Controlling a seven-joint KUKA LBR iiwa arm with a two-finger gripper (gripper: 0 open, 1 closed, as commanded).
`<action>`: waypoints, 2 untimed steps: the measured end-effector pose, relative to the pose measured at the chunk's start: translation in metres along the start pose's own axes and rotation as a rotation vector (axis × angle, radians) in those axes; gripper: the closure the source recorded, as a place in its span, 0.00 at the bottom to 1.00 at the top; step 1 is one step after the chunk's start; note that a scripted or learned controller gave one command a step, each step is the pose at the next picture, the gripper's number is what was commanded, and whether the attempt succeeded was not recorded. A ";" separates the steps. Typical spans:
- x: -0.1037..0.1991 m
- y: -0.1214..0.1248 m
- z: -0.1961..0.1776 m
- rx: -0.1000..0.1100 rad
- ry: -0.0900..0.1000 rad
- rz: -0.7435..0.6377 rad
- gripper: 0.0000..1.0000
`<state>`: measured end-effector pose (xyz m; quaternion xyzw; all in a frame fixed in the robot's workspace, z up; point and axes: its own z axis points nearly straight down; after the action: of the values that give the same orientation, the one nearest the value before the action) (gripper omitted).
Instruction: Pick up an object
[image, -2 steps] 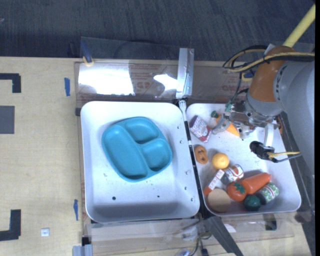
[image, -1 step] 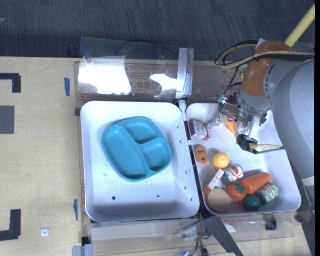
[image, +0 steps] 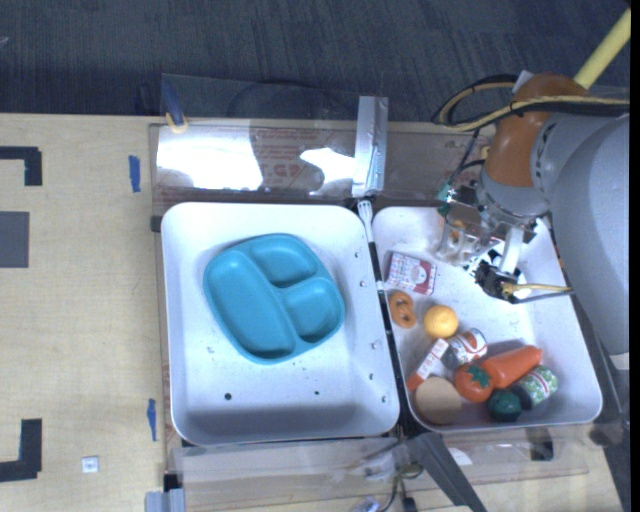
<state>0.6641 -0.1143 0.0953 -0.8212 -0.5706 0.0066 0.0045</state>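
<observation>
1. The pincer (image: 462, 243) hangs over the upper part of the right bin (image: 570, 300), on the grey arm (image: 590, 200) that comes in from the right. Whether its fingers stand wide or narrow I cannot tell; the clear parts there blur against the white floor, and nothing is seen between them.

2. No single thing is named by the task, so any of the toys may serve. The closest is the small red-and-white carton (image: 411, 272), lying flat just below and to the left of the pincer, apart from it.

3. Further below the pincer lie the brown ring-shaped piece (image: 402, 310) and the yellow ball (image: 440, 321), near each other.

4. Well below the pincer, a crowded heap sits at the bin's lower wall: an orange carrot (image: 515, 362), a red tomato-like piece (image: 473, 381), a tan rounded piece (image: 437, 399) and a dark green piece (image: 505, 405), all touching. Being packed together, they likely give the fingers little room.

5. My judgement: the carton, lying apart, is the easier choice, though flat things are hard to pinch from above.

6. Far to the left of the pincer, the left bin (image: 190, 300) holds a blue divided tray (image: 273, 295), lying flat at its middle.
</observation>
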 end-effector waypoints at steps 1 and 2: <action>-0.061 0.024 -0.088 -0.015 0.005 0.065 1.00; -0.102 0.007 -0.047 -0.008 0.005 0.113 1.00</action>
<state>0.6362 -0.2121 0.1428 -0.8520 -0.5235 0.0025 0.0021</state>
